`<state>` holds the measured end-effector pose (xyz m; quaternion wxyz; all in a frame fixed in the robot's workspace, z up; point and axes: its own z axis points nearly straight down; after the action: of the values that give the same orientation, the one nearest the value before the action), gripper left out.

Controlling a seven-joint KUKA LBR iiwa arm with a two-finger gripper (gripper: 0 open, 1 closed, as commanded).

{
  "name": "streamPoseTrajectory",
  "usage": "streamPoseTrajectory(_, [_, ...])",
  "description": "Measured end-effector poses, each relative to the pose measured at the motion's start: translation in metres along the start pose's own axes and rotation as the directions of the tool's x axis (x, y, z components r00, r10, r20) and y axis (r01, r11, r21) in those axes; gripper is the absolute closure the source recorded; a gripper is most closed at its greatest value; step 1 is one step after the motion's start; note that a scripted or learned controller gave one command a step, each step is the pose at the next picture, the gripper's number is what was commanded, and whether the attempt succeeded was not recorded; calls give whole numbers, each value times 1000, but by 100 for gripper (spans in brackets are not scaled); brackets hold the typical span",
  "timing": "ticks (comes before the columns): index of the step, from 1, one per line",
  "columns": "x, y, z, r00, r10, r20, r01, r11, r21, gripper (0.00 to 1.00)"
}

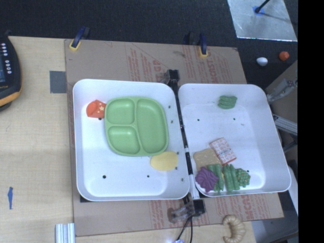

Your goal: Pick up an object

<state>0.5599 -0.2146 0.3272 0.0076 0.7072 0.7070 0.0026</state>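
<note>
At the far left edge of the bench lies a black-and-orange handheld control unit (6,71), and beside it a grey square of tape (57,81) is stuck to the wood. A brown cardboard sheet (126,59) lies under both bins, pinned at its back edge by two blue-and-yellow clamps (77,38).

In the left white bin (83,181), a small red toy with a yellow star (95,109) lies by the left wall, touching the light green three-compartment plastic plate (136,125) that takes up the middle. A flat pale yellow piece (164,161) rests just off the plate's front right corner, near the wall shared with the other bin.

The right white bin (263,135) holds the rest of the pickable things. A small green ridged lump (227,102) lies alone near the back wall. The others crowd the front left corner (packed close, touching one another): a tan flat slab (204,157), a pink checked square card (223,150) overlapping it, a purple leafy toy (206,177) and a bundle of green toy vegetables (232,177).

A beige curled object (234,228) lies on the cardboard's front edge, outside the bins.
</note>
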Motion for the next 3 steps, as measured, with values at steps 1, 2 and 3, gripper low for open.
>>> streamPoseTrajectory(1, [51,-80,117,1000,-4,-14,4,999,33,0])
streamPoseTrajectory(2, [100,-37,214,1000,-10,-11,11,1000,26,0])
streamPoseTrajectory(3, [102,79,215,1000,-7,-7,7,1000,10,0])
